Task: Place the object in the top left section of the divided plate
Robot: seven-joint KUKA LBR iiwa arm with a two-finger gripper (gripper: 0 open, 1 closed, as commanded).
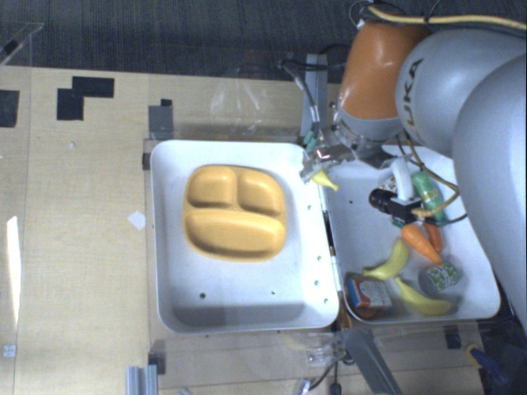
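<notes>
- The gripper point(317, 167) hangs near the top right corner of the left bin point(169, 303), right by the wall between the two bins.
- A small yellow thing point(326, 181) sits at its tip. It looks pinched between the fingers, so I think the gripper is clamped on it.
- The plate point(236, 211) lies in the left bin, well apart from the gripper. Its top left section point(211, 185) has nothing in it.
- To do this step well, the arm should carry the yellow thing left, high over the plate's rim.
- It should stop right above the top left section, go low, then let go.
- Dropping from high up may make it bounce into another section.
</notes>
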